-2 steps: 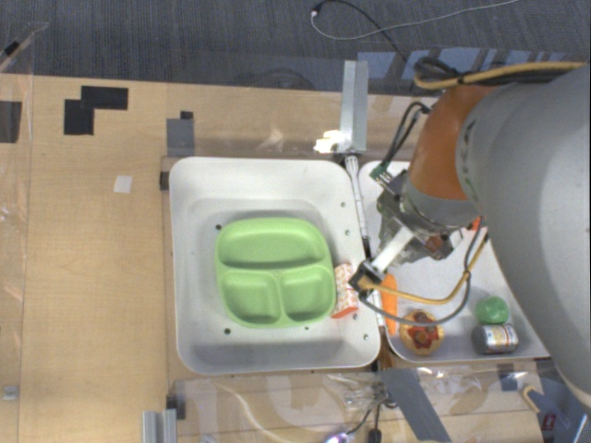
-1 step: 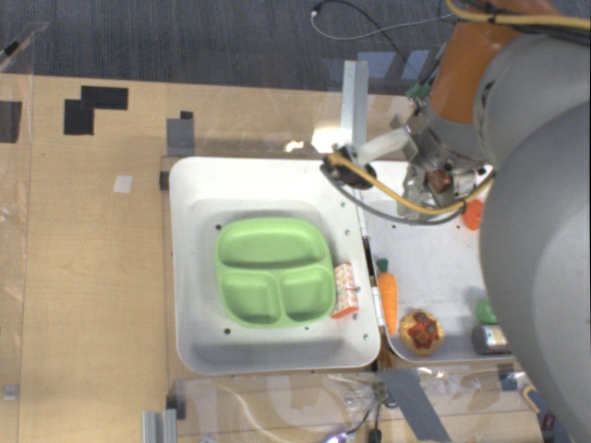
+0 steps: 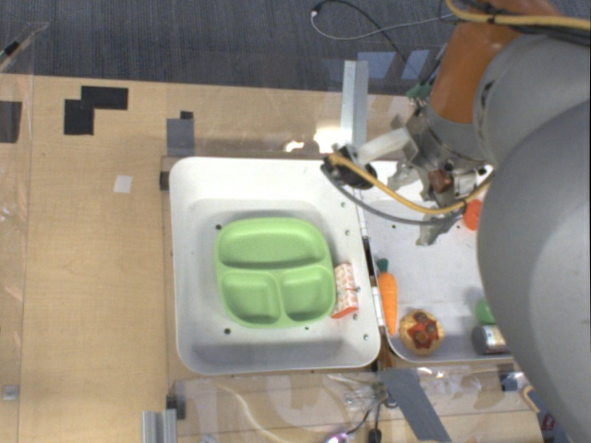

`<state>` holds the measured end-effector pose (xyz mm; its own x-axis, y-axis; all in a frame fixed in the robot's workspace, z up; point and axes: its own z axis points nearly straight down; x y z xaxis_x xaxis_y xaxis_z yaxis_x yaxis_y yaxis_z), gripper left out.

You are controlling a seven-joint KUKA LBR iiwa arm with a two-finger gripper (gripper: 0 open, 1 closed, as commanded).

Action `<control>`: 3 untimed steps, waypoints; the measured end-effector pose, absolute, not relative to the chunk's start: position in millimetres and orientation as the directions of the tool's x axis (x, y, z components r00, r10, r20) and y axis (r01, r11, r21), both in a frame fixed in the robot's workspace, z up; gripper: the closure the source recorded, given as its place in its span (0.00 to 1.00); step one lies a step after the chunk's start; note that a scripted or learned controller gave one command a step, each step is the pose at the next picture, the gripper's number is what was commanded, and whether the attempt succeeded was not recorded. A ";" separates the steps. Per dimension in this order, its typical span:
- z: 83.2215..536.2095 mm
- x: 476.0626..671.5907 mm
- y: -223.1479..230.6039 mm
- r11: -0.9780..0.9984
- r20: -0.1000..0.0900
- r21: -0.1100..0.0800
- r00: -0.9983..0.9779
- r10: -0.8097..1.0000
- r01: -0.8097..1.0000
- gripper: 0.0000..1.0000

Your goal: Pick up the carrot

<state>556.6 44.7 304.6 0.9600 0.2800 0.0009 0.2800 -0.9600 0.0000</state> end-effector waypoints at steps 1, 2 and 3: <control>304.6 556.5 44.7 -0.960 0.001 0.000 0.960 0.280 0.280 0.00; 351.6 630.7 -4.6 -0.970 0.001 0.000 0.970 0.243 0.243 0.00; 182.5 626.1 38.7 -0.979 -0.002 -0.001 0.979 0.202 0.202 0.00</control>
